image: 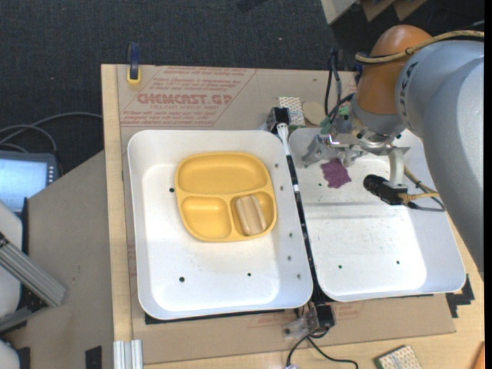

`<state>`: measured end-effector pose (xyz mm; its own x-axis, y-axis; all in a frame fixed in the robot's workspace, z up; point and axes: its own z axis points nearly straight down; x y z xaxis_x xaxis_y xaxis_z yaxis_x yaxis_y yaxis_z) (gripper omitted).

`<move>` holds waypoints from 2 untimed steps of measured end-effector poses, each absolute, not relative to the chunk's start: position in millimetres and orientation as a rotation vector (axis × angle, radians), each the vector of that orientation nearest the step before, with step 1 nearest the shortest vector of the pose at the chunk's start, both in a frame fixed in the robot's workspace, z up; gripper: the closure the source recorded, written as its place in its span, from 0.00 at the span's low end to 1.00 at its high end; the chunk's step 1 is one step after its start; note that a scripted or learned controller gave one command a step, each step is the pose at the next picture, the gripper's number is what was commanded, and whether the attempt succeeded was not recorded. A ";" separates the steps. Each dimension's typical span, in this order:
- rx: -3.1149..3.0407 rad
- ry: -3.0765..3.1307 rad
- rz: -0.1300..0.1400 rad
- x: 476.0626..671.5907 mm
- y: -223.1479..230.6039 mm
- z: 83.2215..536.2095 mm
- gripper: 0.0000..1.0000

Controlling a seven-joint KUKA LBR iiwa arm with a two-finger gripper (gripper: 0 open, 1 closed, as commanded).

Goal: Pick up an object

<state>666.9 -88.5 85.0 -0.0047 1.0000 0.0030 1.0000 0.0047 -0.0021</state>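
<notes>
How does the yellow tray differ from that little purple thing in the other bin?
The yellow tray is far larger than the purple object. The tray is a rigid divided dish with three compartments, one holding a tan block; the purple object is a small, irregular lump. The tray lies in the left bin, away from the arm; the purple object lies under the gripper. Both rest on white bin floors.

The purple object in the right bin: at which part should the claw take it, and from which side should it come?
Judging from its flat, irregular shape, the purple object is best pinched across its narrower width, coming straight down from above. It lies low on the right bin floor, so a side approach offers little to grip. The claw hangs just above it.
</notes>
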 end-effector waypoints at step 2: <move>-2.225 -2.227 -0.004 668.4 -120.6 85.3 0.00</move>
<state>668.4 -120.6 85.3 -0.0008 1.0000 -0.0025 1.0000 0.0008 0.0062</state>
